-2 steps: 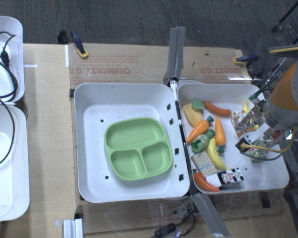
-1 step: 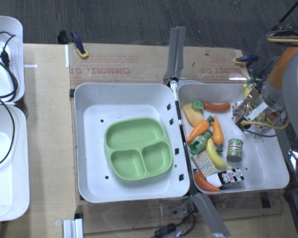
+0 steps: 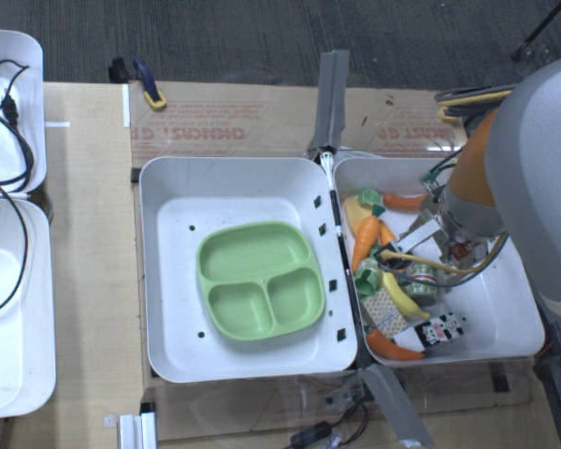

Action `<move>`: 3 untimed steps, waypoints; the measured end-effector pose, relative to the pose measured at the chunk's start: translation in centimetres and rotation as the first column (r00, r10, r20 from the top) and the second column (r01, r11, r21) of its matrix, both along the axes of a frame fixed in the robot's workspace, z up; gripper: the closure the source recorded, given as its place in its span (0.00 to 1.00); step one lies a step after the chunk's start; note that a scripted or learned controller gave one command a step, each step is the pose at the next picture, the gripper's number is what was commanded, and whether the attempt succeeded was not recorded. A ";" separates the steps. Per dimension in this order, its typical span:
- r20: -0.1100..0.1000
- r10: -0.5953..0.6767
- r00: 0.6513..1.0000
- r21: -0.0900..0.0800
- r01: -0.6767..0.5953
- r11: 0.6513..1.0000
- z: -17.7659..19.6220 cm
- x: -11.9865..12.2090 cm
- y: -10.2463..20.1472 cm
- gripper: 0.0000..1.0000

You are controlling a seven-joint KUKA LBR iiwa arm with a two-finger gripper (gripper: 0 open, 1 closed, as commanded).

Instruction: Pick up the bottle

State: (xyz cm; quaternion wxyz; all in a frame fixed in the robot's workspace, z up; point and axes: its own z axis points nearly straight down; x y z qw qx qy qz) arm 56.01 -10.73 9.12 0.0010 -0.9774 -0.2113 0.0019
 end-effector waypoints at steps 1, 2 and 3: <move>-0.004 0.003 1.000 -0.002 -0.003 1.000 0.8 -0.1 -0.1 1.00; -0.008 0.006 1.000 -0.002 -0.006 1.000 1.6 -0.2 -0.2 1.00; -0.009 0.006 1.000 -0.002 -0.006 1.000 1.6 -0.2 -0.2 0.00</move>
